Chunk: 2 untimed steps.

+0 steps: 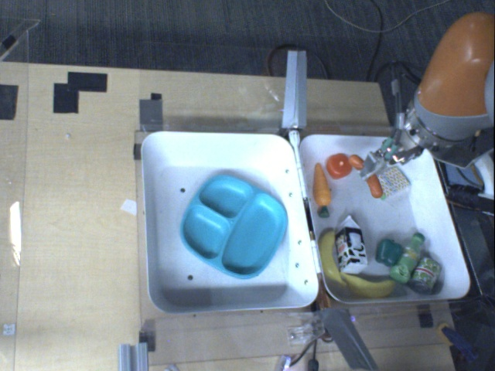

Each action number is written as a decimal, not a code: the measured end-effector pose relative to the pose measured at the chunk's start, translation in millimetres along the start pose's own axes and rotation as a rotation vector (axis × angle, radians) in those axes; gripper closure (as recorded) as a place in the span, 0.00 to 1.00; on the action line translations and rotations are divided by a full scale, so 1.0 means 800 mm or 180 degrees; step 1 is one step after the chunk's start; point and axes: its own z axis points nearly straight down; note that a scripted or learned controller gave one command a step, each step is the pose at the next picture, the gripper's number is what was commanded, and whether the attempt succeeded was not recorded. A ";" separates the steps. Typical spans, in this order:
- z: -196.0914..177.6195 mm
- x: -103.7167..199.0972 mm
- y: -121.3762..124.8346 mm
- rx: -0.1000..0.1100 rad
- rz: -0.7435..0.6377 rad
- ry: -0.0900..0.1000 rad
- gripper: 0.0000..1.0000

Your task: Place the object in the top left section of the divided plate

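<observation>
Smooth blue three-section plate (234, 226) sits alone; end effector (384, 161) grip state unclear above small orange piece (375, 185).

The arm (456, 68) shows a rounded, glossy orange band above a grey wrist segment with a darker grey collar beneath it. The gripper (384, 158) is small, metallic and silvery, with thin, dark-edged parts.

Light wooden bench (69, 230) bearing two shallow white bins side by side: left bin (166, 284) and right bin (448, 230), separated by a metal rail (295, 91).
</observation>
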 end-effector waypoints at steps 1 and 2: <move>0.021 0.057 0.072 -0.0004 -0.0537 0.0000 1.00; 0.079 0.194 0.077 0.0005 0.0415 0.0006 1.00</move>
